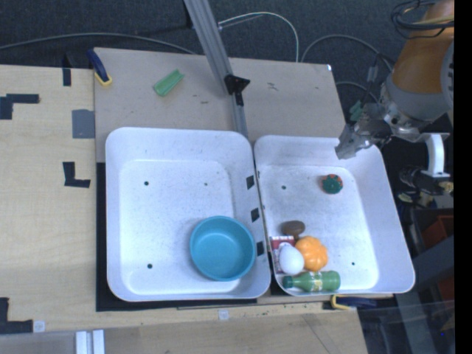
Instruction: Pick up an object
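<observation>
The gripper hangs above the right bin's far corner, ready to reach the little ball; I cannot tell its jaws.

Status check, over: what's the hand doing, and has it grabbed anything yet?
Hand over right bin's far corner, holding nothing seen. Small green ball lies just below it. Nothing in between.

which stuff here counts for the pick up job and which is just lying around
For the job:
gripper, at the right bin's far rim
right bin
green and red ball
brown lump
orange fruit
white egg
green bottle
blue bowl in the left bin

Just lying about:
green block on the bench
blue and yellow clamp
grey pole
cables
</observation>
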